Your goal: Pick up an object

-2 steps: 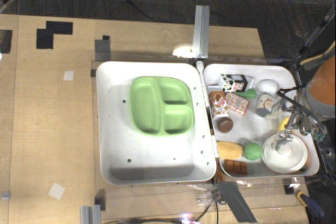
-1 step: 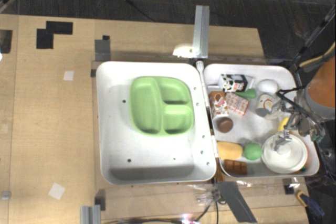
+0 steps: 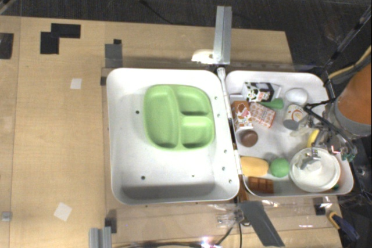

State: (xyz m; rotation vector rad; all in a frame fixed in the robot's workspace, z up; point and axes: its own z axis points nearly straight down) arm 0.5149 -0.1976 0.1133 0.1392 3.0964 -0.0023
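The right bin (image 3: 334,90) holds several small objects. A cow-patterned carton (image 3: 258,91) lies at the back, with a red and white packet (image 3: 260,116) in front of it. A brown round piece (image 3: 249,137), a yellow bun-like block (image 3: 254,166), a green ball (image 3: 279,168) and a brown bar (image 3: 261,185) lie toward the front. A white bowl (image 3: 317,171) sits in the front right corner. My gripper (image 3: 314,155) hangs over the bowl's back rim, under the orange-banded arm (image 3: 354,103). I see nothing held in it.
A green divided plate (image 3: 177,116) lies in the left bin (image 3: 125,142). A white round can (image 3: 295,107) and a yellow piece (image 3: 314,136) sit near the arm. A metal post (image 3: 222,35) rises behind the bins. Cables run by the arm.
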